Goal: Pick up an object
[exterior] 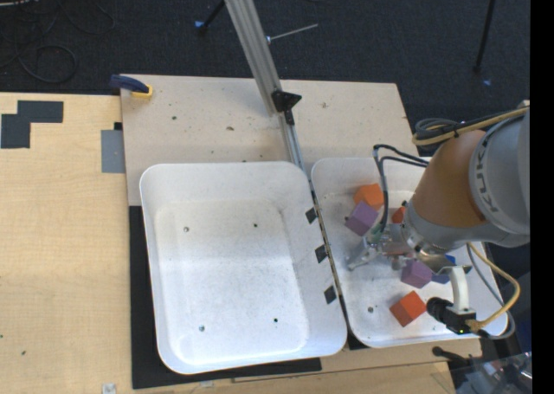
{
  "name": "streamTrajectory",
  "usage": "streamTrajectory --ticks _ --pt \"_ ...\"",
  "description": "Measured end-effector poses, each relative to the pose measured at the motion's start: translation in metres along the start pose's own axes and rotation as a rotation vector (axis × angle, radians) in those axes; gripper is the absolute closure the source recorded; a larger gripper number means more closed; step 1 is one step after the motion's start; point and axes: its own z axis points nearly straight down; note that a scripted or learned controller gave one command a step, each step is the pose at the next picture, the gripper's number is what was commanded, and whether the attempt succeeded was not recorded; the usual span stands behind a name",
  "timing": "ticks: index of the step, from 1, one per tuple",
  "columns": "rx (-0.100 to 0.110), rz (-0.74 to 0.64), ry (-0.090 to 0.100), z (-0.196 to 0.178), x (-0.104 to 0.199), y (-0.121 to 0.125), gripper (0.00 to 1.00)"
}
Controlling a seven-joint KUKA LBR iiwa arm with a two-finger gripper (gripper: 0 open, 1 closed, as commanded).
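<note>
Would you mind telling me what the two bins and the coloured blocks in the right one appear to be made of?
The left bin and right bin look like moulded white plastic: rounded corners, smooth matte walls. The blocks, such as the orange block and the purple block, have flat, evenly coloured matte faces, so painted wood or foam seems likely; the view cannot settle which.
</note>
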Motion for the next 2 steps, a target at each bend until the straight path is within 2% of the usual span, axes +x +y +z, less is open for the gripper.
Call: streamTrajectory --ticks 1,2 --pt "0.001 0.008 0.002 -0.01 -0.001 0.0 1.0" --pt "-0.004 0.005 -0.001 -0.052 -0.003 -0.002 1.0"
